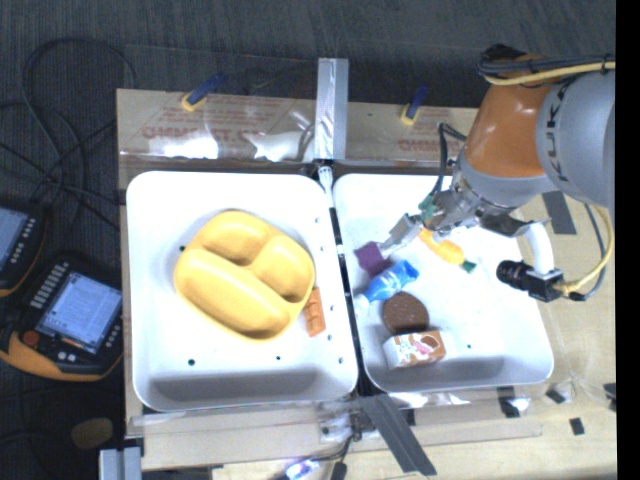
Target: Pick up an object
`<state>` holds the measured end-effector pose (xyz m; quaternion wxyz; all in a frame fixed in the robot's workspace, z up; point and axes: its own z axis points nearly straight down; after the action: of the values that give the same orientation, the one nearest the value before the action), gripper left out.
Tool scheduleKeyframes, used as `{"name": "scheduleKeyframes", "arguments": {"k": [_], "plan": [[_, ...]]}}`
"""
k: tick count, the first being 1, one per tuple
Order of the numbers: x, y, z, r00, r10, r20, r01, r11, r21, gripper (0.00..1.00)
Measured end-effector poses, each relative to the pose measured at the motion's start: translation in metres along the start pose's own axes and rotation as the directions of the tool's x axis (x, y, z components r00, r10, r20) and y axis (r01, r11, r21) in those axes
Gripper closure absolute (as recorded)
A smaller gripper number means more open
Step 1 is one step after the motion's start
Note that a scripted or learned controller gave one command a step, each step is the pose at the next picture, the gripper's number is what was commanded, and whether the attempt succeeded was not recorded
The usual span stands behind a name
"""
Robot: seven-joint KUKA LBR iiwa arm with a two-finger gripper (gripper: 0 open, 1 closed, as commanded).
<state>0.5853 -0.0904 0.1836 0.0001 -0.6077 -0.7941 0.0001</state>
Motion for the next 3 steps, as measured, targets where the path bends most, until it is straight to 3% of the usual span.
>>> {"name": "scheduleKeyframes", "arguments": {"k": [1, 2, 3], "plan": [[-0.0555, 0.0264, 0.0922, 1.0, 0.027, 0.008, -0.027, 1.0, -0.014, 0.0], [-0.0538, 0.0273, 0.0826, 1.0, 0.026, 0.004, -0.026, 1.0, -0.014, 1.0], [-0.0538, 0.0273, 0.0827, 1.0, 0.026, 0.004, -0.026, 1.0, -0.013, 0.0]]}}
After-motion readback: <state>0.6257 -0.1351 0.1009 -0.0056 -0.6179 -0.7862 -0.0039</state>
